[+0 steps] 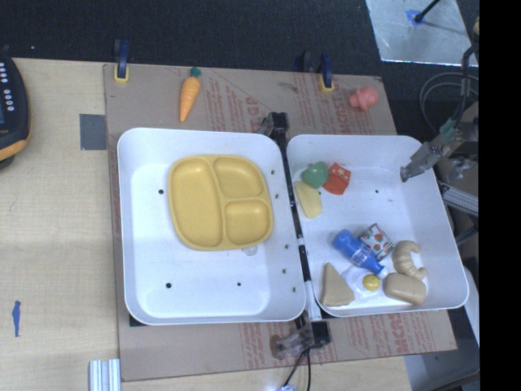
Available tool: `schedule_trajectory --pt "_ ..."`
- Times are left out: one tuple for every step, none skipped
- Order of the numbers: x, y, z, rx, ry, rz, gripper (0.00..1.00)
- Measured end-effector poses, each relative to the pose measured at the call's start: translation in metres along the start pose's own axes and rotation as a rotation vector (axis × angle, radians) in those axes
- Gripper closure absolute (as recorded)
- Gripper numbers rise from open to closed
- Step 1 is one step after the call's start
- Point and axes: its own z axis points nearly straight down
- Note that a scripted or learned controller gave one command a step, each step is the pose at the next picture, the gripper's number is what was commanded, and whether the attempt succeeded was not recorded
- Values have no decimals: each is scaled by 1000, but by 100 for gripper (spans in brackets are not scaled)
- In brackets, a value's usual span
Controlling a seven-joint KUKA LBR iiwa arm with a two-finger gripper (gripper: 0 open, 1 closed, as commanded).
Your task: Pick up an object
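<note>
Your right bin [431,218] holds the candidates: a bread roll [404,287] and blue bottle [356,249] crowd its near corner, while the red piece [337,179] sits freer. The gripper [413,168] hangs at the bin's far right rim; whether it's spread, you can't tell, so open it fully and drop straight onto the red piece.

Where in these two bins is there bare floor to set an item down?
Left bin: a bare strip below the yellow tray. Right bin: bare centre between the red toy and the claw. Crowded: around the blue bottle.

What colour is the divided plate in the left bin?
The three-compartment plastic plate is pale yellow, seen in the camera view.
</note>
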Motion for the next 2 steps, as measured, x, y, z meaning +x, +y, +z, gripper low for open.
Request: schedule_trajectory --pt "39 0 95 7 3 -4 0" --pt "72 58 175 -3 -1 -5 0"
